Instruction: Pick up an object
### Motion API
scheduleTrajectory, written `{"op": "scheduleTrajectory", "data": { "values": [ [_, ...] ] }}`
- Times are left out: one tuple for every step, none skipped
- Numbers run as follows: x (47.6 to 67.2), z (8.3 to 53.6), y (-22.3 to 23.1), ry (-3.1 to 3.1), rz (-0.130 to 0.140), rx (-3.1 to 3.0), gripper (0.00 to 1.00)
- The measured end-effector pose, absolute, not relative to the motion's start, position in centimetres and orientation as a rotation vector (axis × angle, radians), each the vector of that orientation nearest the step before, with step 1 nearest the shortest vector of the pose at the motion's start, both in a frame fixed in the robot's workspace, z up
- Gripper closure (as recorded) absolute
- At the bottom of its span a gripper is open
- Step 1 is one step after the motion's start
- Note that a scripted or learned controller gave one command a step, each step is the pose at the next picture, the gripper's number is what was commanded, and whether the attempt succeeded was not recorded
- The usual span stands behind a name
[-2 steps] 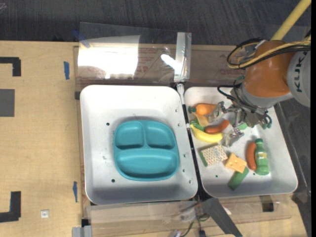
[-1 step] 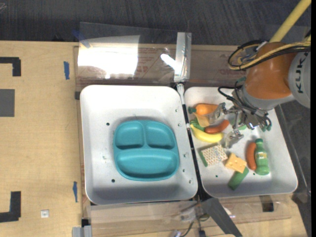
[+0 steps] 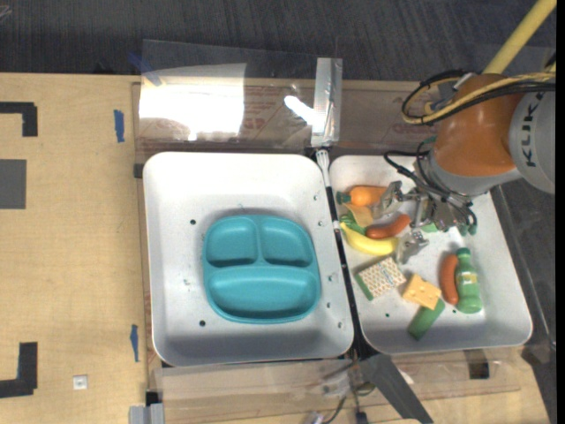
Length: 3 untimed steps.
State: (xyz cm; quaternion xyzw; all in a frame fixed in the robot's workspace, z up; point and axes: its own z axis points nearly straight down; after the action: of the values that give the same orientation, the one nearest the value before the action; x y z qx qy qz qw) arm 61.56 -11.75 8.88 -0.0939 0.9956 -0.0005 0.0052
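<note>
Two white bins sit side by side on the surface point(image 3: 71, 237). The left bin point(image 3: 168, 193) holds a teal plate point(image 3: 261, 268) with three compartments, lying flat near its middle.

The right bin point(image 3: 503, 316) holds a scatter of toy food. A banana point(image 3: 366, 241) lies near the bin's left wall, with a red sausage point(image 3: 387, 229) touching its upper side and an orange piece point(image 3: 365, 196) just above both. Lower down, a waffle-patterned cracker point(image 3: 381, 278) lies beside a cheese wedge point(image 3: 421, 291), and a green piece point(image 3: 424, 321) lies just below the cheese. To the right, a second red sausage point(image 3: 451, 277) lies against a green bottle point(image 3: 467, 283), both pointing roughly up and down the view.

The arm point(image 3: 481, 135), with its orange band, reaches in from the right over the upper part of the right bin. The gripper point(image 3: 422, 223) hangs low among the items, just right of the first sausage and banana. I cannot tell from this angle whether it has anything in its grasp; nothing is clearly seen held.
</note>
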Motion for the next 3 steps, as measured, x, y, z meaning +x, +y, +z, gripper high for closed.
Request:
{"op": "scheduleTrajectory", "data": {
  "values": [
    [61.4,8.9,-11.2,3.123,-0.002,-0.235,0.00],
    [61.7,10.2,-11.1,3.111,-0.004,-0.235,1.00],
    [65.7,19.0,-5.7,3.128,0.002,0.047,1.00]
  ]
}}
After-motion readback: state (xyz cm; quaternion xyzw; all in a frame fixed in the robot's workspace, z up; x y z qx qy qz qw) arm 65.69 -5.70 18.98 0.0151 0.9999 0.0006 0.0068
